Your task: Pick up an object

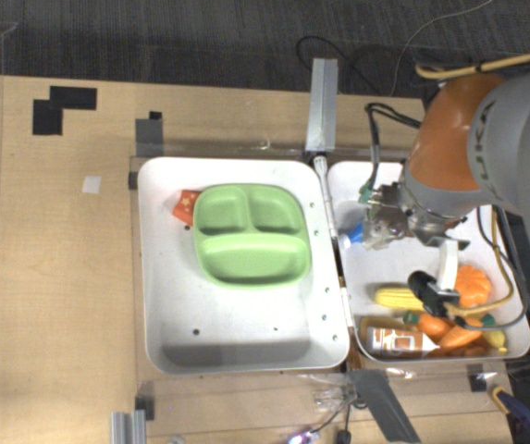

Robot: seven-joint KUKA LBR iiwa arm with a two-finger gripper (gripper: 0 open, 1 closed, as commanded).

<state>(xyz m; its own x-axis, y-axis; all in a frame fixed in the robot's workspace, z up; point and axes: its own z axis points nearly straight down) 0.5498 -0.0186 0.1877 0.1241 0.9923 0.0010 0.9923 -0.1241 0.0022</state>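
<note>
Camera view shows the tool [382,227], its grip state impossible to tell, low over the right bin [366,276], while a yellow corn cob [396,297] lies just toward the bin's near wall from it, long axis running left-right.

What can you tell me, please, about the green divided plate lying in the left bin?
The light green, plastic-looking divided plate is a rounded rectangle with three compartments: two small ones along its far side and one wide one nearer the camera. It lies flat and face up in the far half of the shallow white left bin, and nothing sits in its compartments. At its far left corner it overlaps a small red-orange object that peeks out from beneath.
</note>
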